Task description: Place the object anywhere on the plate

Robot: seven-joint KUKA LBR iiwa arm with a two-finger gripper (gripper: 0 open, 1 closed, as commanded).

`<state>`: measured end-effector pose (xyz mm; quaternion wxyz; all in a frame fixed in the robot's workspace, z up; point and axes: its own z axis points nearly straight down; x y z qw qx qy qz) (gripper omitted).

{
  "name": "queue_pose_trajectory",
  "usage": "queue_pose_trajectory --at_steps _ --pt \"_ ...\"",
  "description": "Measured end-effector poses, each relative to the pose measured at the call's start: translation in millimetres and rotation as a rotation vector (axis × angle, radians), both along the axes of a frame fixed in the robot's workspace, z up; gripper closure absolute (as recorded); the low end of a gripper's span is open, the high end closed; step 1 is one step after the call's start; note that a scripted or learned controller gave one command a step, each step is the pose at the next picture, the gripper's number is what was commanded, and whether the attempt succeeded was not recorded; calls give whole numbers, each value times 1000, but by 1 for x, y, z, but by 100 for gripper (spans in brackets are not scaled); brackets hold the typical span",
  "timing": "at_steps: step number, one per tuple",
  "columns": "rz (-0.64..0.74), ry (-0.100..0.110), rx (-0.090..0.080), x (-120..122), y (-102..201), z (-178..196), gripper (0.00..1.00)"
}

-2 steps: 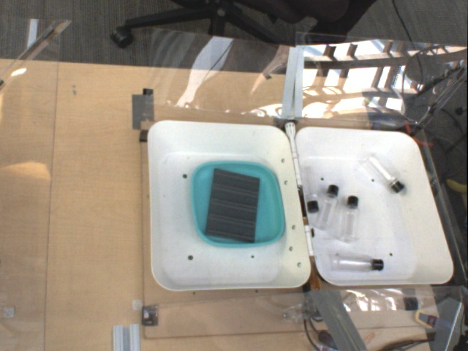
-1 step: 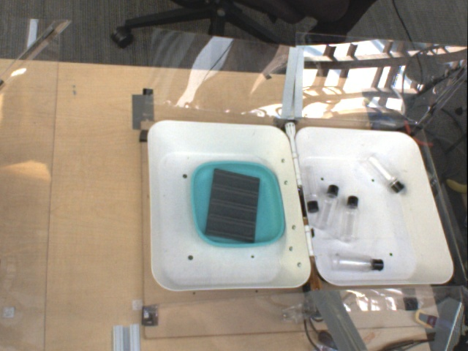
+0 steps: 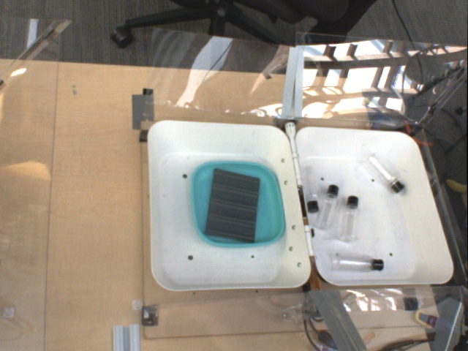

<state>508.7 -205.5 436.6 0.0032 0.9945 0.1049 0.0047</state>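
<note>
From here I cannot tell whether the pincer is open or closed. The dark ribbed block [image 3: 233, 205] lies flat at the centre of the teal plate [image 3: 199, 196] in the left bin [image 3: 168, 254]. The clear, black-capped vials [image 3: 385, 174] in the right bin [image 3: 424, 254], from 1 o'clock round to 6 o'clock, nearly vanish against the white.
</note>
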Motion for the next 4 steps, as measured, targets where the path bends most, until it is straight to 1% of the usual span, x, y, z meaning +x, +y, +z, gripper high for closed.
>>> queue_pose_trajectory --at_steps 4 --pt "0 0 0 0 0 0 0"
